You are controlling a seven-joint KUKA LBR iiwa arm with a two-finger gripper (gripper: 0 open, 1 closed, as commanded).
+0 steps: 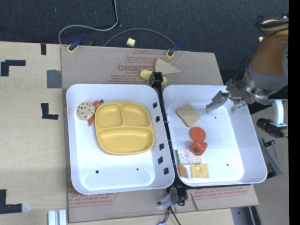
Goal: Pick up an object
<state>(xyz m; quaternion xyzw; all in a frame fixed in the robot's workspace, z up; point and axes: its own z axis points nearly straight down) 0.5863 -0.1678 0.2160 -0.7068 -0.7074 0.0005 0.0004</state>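
The gripper (225,101) hovers over the right bin's (243,139) far side, fingers spread, holding nothing. The bread slice (188,115) lies just left and slightly nearer, flat on the floor.

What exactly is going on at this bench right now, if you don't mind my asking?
A grey and orange robot arm reaches in from the right, its tool over the upper part of the right bin, holding nothing. Below it lie a slice of toast, a red tomato piece and some small flat items. The left bin holds a yellow divided plate and a cookie. Nothing has been picked up yet.
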